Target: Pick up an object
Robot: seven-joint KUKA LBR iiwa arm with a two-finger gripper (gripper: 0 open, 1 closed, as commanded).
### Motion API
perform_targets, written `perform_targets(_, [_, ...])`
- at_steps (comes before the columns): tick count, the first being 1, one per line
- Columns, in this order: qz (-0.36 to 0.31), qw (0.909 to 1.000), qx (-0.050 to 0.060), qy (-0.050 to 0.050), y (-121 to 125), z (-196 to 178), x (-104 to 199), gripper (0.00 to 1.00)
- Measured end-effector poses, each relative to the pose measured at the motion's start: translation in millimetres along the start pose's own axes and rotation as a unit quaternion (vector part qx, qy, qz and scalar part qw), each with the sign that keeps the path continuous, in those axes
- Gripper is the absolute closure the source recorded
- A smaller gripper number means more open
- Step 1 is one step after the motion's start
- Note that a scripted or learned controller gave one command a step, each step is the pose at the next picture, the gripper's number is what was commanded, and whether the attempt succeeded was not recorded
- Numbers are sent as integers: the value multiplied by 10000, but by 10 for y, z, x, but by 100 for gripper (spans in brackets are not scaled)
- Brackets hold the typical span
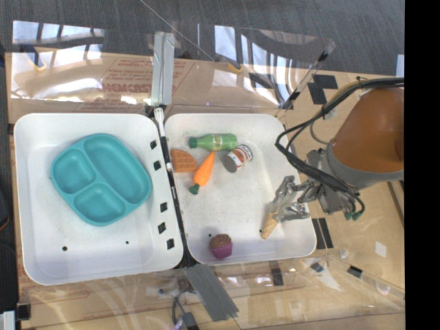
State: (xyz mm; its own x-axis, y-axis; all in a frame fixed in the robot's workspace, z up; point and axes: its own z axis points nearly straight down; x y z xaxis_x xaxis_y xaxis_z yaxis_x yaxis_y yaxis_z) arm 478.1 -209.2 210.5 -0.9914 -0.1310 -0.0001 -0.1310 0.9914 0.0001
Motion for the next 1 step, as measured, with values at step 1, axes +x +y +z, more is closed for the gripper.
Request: perform_targets(1, [-722,9974,-7,11,-1,144,-50,100])
